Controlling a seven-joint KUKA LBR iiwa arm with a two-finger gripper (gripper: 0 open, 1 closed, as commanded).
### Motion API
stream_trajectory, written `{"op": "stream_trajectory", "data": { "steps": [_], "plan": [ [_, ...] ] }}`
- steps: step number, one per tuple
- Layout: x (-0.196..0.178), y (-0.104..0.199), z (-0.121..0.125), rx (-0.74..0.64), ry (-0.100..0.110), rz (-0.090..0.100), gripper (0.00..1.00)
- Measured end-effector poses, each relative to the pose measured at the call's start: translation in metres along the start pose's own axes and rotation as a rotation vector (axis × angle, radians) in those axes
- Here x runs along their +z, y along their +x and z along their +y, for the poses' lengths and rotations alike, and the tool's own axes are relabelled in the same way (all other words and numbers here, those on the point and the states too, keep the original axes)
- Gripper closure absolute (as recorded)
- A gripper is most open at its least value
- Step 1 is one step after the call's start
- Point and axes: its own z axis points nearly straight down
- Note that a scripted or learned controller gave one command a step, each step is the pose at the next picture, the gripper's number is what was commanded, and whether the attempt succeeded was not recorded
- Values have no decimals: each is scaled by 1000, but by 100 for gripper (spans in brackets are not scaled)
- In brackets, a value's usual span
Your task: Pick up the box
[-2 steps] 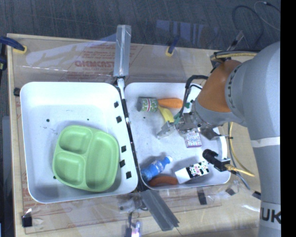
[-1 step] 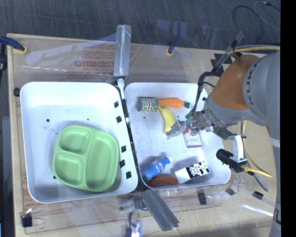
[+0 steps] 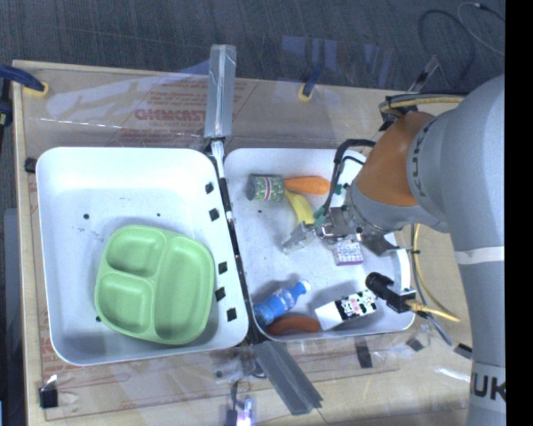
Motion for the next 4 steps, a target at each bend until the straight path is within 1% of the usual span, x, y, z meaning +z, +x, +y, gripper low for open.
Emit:
{"op": "stream_trajectory", "data": {
  "steps": [1, 2, 3, 4],
  "plan": [
    [-78, -1, -28, 21, -2, 0, 0],
    [0, -2, 11, 13, -1, 0, 0],
    [-90, -2, 22, 68, -1, 0, 0],
    [-60, 1, 5, 22, 0, 1, 0]
  ]
}}
